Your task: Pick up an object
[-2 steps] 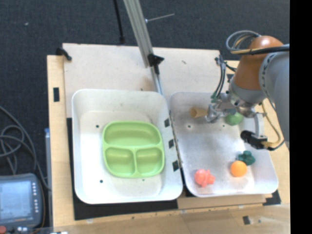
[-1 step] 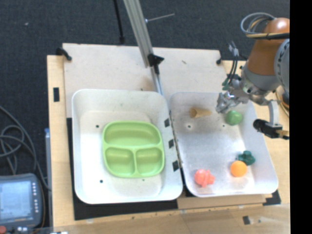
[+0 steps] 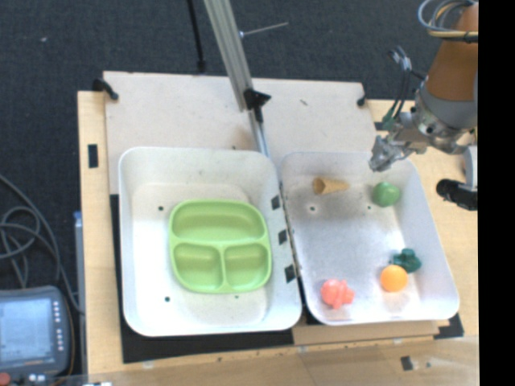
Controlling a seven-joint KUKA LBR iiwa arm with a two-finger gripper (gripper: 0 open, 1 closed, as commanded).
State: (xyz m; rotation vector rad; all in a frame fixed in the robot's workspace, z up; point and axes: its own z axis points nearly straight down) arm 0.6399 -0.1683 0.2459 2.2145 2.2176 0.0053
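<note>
The right bin (image 3: 426,232) holds a tan cone (image 3: 329,186) near its back wall, a green ball (image 3: 386,194) at the back right, a dark green toy (image 3: 406,259) at the right wall, an orange ball (image 3: 393,278) beside it and a pink-red toy (image 3: 338,293) at the front. My gripper (image 3: 383,156) hangs above the back right corner of this bin, just up and left of the green ball. Nothing shows between it and the bin floor.
The left bin (image 3: 145,175) holds a light green divided tray (image 3: 219,244). A metal pole (image 3: 229,43) slants up from the seam between the bins. The grey arm with its orange band (image 3: 451,63) enters at the upper right.
</note>
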